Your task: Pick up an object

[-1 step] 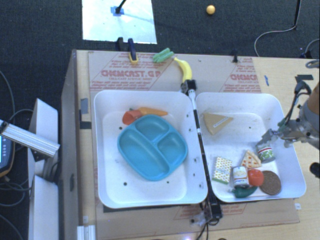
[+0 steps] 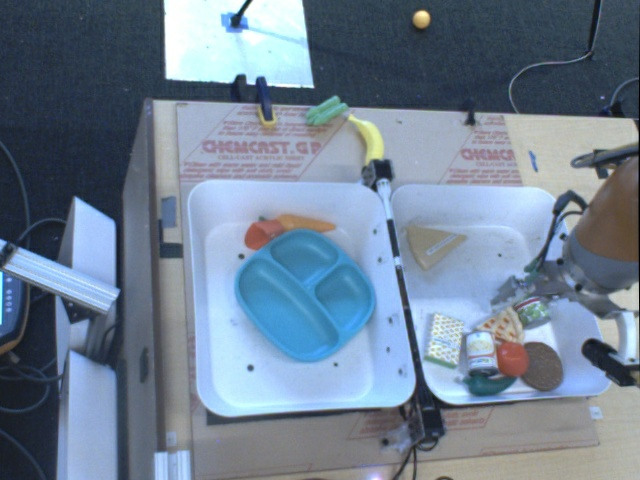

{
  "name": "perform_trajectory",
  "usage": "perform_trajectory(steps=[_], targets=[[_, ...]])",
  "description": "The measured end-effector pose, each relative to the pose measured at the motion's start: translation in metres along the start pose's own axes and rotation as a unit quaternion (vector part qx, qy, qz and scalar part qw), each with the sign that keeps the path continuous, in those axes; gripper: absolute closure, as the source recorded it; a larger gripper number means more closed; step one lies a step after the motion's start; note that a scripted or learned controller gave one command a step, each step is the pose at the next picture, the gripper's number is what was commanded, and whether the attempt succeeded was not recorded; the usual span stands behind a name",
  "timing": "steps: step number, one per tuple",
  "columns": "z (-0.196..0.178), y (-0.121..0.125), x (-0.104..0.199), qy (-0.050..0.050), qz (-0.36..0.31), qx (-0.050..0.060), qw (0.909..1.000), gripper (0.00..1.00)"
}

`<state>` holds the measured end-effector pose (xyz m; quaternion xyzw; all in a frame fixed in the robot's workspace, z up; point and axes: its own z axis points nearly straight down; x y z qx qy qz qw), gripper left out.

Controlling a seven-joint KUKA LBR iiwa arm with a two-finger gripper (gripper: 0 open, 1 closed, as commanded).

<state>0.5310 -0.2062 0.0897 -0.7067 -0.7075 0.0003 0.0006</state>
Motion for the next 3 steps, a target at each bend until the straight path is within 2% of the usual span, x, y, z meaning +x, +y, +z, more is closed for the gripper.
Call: perform_trajectory(steps=[1, 2, 3], targets=[[-0.011, 0.001, 0.0, -0.001, -0.001, -0.002, 1.0, 1.0], [-0.097, 0.061, 0.086, 0.0, -0.002, -0.003, 1.0, 1.0], [-0.141, 0.033, 0.177, 0.001, -0.002, -0.002, 1.0, 1.0]])
